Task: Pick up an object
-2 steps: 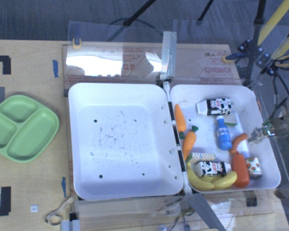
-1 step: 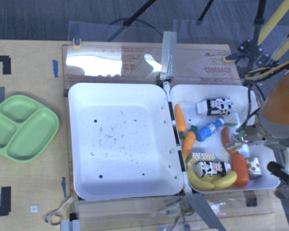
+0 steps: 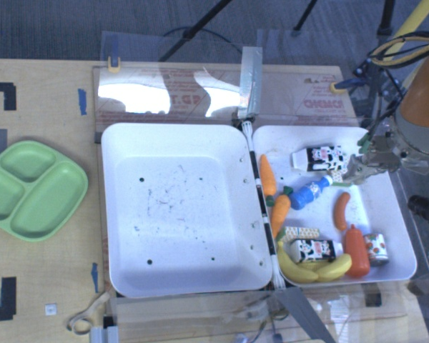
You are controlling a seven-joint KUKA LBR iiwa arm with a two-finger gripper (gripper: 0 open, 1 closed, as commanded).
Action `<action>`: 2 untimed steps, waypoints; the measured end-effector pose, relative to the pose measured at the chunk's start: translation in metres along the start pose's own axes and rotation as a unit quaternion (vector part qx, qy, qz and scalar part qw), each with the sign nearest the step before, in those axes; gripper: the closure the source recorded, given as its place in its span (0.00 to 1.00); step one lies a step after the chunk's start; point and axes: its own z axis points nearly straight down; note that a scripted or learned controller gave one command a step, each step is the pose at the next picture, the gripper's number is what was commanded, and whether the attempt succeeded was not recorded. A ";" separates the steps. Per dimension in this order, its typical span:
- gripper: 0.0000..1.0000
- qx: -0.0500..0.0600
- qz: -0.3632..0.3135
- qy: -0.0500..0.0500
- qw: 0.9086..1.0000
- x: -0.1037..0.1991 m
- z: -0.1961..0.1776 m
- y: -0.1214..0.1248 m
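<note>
Reaching in from the right, the grey arm hangs its gripper [image 3: 359, 168] over the upper right part of the right-hand bin [image 3: 404, 220], its metal fingers low above the white floor; from where I stand I cannot tell whether they are spread or pressed together, and I see nothing caught between them. Just to the left of the gripper lies a small cow-patterned milk carton [image 3: 320, 158], black and white, on its side near the bin's back wall. Below it a blue bottle [image 3: 308, 194] lies tilted, its white cap pointing up toward the fingers and close to them. Along the bin's left wall an orange carrot [image 3: 268, 176] lies lengthwise, and a second carrot [image 3: 279, 214] sits just below it, a bit of green at its top near the bottle's base. To the right of the bottle a small reddish sausage [image 3: 340, 211] lies nearly upright in the picture. At the front of the bin a yellow banana [image 3: 314, 269] curves along the wall, with a second cow-patterned carton [image 3: 314, 249] resting just above it and a red ketchup bottle [image 3: 356, 251] touching its right end; a small red and white can [image 3: 375, 248] sits just beside that. The left-hand bin [image 3: 179, 206] has a scuffed white floor. Well off to the left on the wooden bench [image 3: 50, 77] lies a green divided plate [image 3: 33, 189].
</note>
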 end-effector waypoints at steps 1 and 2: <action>1.00 0.000 0.099 0.000 0.995 0.016 -0.104 0.016; 1.00 0.002 0.124 0.000 0.992 0.032 -0.018 0.084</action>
